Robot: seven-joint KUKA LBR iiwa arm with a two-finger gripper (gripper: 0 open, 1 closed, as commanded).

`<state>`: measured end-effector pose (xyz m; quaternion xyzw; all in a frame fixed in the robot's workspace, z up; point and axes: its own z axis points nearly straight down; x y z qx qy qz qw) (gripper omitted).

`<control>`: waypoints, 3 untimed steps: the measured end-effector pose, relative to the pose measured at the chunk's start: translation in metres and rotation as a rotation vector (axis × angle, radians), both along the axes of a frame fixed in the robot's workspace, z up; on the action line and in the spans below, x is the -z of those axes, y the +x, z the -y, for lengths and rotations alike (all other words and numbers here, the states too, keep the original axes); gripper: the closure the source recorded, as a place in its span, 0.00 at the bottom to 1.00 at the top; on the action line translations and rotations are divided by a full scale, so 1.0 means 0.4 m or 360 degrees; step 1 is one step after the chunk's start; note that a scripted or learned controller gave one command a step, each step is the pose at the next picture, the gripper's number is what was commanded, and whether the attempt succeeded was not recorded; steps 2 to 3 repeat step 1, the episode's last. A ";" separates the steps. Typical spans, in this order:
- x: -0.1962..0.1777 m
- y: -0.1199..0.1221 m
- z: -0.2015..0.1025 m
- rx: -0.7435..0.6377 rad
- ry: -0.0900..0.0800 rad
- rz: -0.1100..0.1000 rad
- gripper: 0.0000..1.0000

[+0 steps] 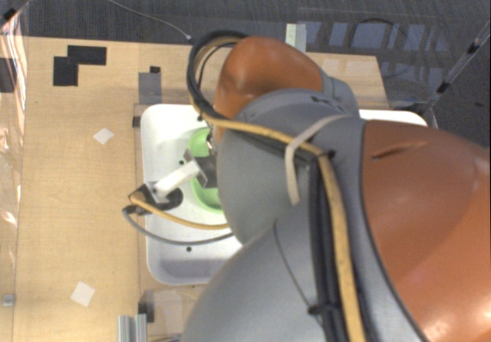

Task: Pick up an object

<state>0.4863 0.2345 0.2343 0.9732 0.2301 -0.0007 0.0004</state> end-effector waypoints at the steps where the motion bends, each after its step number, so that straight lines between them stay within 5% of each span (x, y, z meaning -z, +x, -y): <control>1: 0.079 0.001 0.001 0.0416 0.0002 0.0001 1.00; 3: 0.079 0.001 0.001 0.0416 0.0002 0.0001 1.00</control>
